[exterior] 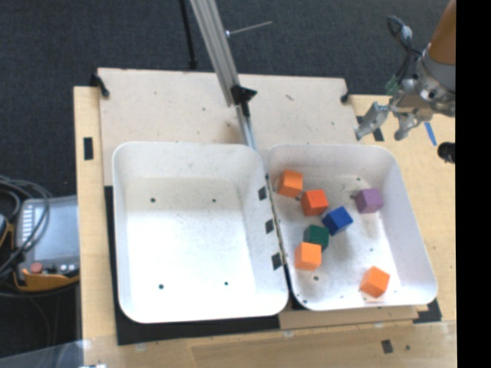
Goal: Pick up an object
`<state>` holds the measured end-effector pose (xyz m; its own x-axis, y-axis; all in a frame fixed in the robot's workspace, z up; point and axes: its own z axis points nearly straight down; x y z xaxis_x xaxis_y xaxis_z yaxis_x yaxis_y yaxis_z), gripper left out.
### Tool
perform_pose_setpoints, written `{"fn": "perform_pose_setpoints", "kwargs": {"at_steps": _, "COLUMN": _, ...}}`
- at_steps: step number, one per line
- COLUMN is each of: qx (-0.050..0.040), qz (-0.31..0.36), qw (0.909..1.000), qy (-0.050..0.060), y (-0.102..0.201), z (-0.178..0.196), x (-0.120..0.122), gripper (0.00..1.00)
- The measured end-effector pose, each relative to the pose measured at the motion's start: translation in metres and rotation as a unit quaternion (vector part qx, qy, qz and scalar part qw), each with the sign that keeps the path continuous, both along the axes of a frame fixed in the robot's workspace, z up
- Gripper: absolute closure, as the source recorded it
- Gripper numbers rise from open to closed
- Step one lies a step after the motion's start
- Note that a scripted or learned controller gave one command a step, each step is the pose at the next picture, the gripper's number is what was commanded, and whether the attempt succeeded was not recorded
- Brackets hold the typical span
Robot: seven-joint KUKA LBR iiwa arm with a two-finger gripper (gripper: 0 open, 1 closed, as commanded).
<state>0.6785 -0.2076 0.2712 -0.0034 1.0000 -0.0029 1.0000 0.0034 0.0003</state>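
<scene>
The right bin (406,198) holds several small blocks. Two orange blocks (291,182) (314,202) lie near its upper left, with a blue block (337,219) and a dark green block (315,235) just below them. A purple block (369,199) sits toward the right wall. Another orange block (308,255) lies near the divider and one more (375,280) near the front right corner. My gripper (387,128) hangs open above the bench beyond the right bin's far rim, with nothing between its fingers.
The left bin (130,205) stands beside the right one. A slanted metal pole (219,48) comes down to the gap between the bins at their far edge. A grey box with cables (42,240) sits off the bench at left.
</scene>
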Motion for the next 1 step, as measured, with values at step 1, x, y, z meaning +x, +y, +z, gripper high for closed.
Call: {"fn": "perform_pose_setpoints", "kwargs": {"at_steps": 1, "qx": -0.0003, "qz": 0.001, "qw": 1.0, "qy": 0.001, "y": -0.0001, "z": 0.0, "x": -0.0001, "gripper": 0.0}}
